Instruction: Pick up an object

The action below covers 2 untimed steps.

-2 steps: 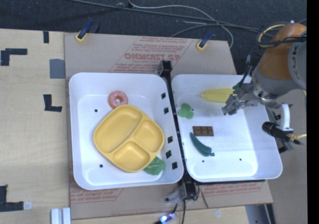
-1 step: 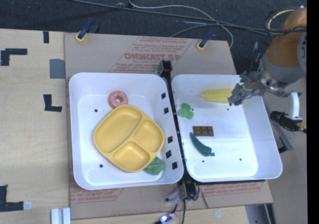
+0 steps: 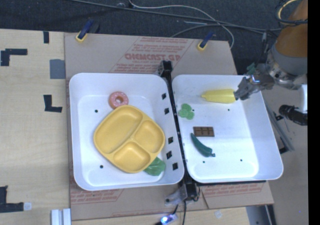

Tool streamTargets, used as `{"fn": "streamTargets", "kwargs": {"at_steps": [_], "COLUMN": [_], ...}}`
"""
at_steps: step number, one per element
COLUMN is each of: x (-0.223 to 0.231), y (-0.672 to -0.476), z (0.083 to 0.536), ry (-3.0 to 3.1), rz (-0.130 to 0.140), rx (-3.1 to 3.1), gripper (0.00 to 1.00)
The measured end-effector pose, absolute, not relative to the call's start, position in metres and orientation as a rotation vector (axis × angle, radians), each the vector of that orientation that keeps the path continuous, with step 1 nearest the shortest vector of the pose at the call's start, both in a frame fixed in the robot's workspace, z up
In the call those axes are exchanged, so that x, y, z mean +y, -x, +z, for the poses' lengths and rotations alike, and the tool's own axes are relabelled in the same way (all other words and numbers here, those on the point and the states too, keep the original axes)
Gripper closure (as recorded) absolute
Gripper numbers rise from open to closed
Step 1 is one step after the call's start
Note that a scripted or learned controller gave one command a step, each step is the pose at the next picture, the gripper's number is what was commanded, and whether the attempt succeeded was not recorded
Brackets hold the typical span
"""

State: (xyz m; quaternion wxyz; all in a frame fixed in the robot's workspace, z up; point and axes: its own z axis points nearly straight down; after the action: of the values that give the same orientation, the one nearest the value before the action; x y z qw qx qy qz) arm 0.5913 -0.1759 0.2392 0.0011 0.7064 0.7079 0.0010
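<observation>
Claw (image 3: 243, 90) at right bin's (image 3: 265, 134) upper right edge, closed on the yellow banana's (image 3: 218, 96) right end; brown chocolate bar (image 3: 203, 131) and green pepper (image 3: 201, 145) lie below.

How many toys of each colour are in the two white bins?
Yellow: 2, the divided plate and the banana
Green: 3, the leaf, the broccoli and the pepper
Pink: 1, the donut
Brown: 1, the chocolate bar
Total: 7

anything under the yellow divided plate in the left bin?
A green leafy piece pokes out from beneath the yellow divided plate at its lower right edge. How far it extends beneath, or whether anything else lies there, is hidden.
</observation>
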Motion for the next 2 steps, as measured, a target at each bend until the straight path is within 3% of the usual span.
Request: {"fn": "streamTargets", "kwargs": {"at_steps": [1,2], "x": [-0.175,-0.122], "y": [-0.593,-0.586], "z": [0.291,0.292], "ry": [-2.216,-2.216], "rz": [0.004,0.0], "rx": [2.221,2.228], "gripper": [1.0,1.0]}}
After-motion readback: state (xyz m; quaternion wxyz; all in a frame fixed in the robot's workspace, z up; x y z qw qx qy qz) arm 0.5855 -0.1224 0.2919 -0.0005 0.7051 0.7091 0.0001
